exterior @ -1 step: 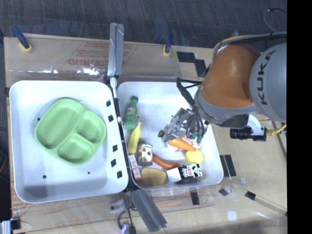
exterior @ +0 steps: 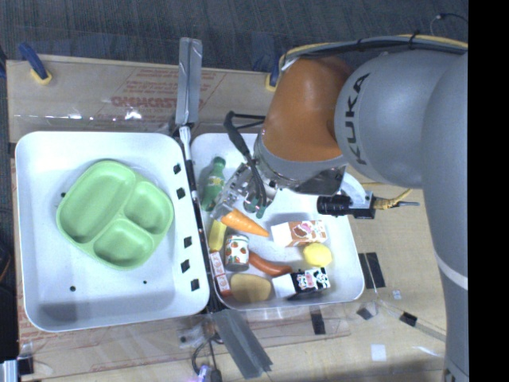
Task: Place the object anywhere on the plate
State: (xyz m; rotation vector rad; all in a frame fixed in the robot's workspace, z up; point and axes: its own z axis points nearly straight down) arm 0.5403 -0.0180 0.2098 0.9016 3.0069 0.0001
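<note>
A: The green plate (exterior: 115, 212) is seen lying in the left bin (exterior: 48, 293), near that bin's middle, its three compartments turned upward.

B: And the end effector (exterior: 248, 191) is lowered into the right bin (exterior: 350, 281), toward its rear left part. The grey arm (exterior: 398, 94) with its orange band (exterior: 306, 106) is stretched in from the right edge of the surface (exterior: 95, 78).

A: How far the end effector is opened cannot be told; nothing can be seen to be held by it.

B: Just beside it, a green bottle (exterior: 212, 180) is laid along the right bin's left wall. A carrot (exterior: 245, 223) is placed right below the end effector, tip pointed toward the right.

A: Further toward the front edge, a small strawberry-printed box (exterior: 236, 251) is spotted, with a red sausage (exterior: 269, 264) next to it and a potato (exterior: 250, 288) at the front wall.

B: On the right side, a white packet (exterior: 298, 232) is noted, a lemon (exterior: 316, 255) touching its lower edge, and a black-and-white carton (exterior: 308, 280) in front of that.

A: A yellow piece (exterior: 216, 234) is wedged against the left wall, below the bottle. All of these are kept in the right bin, well apart from the plate.
</note>
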